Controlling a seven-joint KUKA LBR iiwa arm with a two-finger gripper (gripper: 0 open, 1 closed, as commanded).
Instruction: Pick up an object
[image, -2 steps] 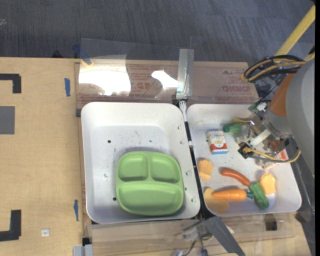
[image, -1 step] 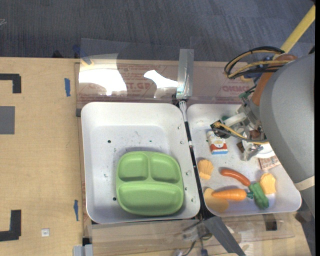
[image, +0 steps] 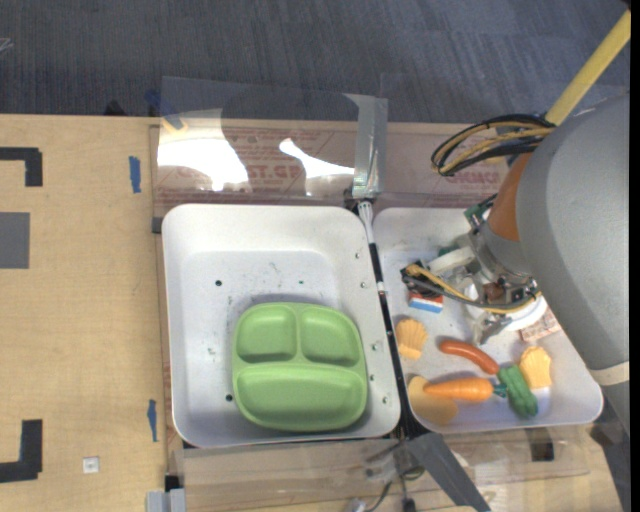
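The right bin (image: 400, 232) holds several toy foods: an orange carrot (image: 460, 388) with a green top (image: 518, 391), a red sausage (image: 468, 353), a yellow-orange piece (image: 409, 336), a yellow piece (image: 537, 368) and a small red, white and blue block (image: 427, 301). My gripper (image: 490, 316) hangs low over the middle of this bin, just above the red sausage and to the right of the small block. Cables and the wrist body hide its tip. I see nothing lifted off the bin floor.
A green divided plate (image: 298, 368) lies in the left bin (image: 200, 250). A metal divider (image: 368, 160) stands behind the joint between the bins. The big grey arm (image: 590, 230) covers the right bin's far right side. Bare cardboard bench (image: 70, 330) lies to the left.
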